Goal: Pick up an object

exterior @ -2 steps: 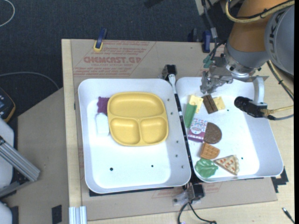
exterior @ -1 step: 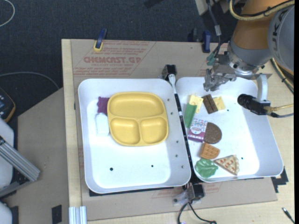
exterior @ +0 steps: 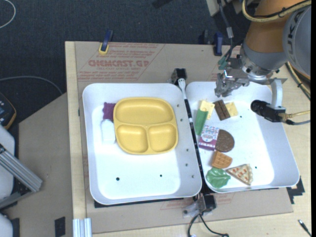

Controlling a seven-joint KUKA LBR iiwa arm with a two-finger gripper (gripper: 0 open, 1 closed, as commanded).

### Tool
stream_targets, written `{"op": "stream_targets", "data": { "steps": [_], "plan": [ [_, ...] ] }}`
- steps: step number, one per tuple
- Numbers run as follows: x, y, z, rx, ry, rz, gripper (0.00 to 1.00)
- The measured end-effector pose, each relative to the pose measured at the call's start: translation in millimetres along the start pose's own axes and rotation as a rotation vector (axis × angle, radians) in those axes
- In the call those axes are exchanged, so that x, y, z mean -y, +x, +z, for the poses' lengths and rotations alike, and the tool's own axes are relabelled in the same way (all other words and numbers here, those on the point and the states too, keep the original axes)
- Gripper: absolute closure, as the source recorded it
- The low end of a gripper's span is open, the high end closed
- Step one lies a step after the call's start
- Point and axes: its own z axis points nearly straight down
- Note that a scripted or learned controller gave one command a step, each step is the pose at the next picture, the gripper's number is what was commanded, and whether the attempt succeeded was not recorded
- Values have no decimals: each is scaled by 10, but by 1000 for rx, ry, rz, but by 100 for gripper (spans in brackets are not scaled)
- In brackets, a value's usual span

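Note:
My gripper (exterior: 223, 89) hangs over the back of the right bin (exterior: 276, 147), just above a brown chocolate bar (exterior: 221, 110) that lies on yellow cheese pieces (exterior: 207, 107). Nothing shows between its fingers. Nearby in that bin lie a green stick (exterior: 200, 121), a pink packet (exterior: 209, 135), a round brown cookie (exterior: 225, 141), a waffle (exterior: 221, 160), a green leaf (exterior: 217, 177) and a pizza slice (exterior: 241, 174).
The left bin (exterior: 138, 181) holds a yellow three-part plate (exterior: 145, 125), a purple item (exterior: 108, 110) and a white item (exterior: 107, 131) beside it. A black cylinder (exterior: 264, 110) sticks out over the right bin's back right.

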Motion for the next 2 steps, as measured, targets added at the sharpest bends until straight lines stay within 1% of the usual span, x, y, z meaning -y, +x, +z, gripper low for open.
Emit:
{"op": "stream_targets", "data": {
  "steps": [1,2],
  "plan": [
    [-37,-69,41,1,-1,1,100],
    [-35,-31,7,1,-2,0,100]
  ]
}}
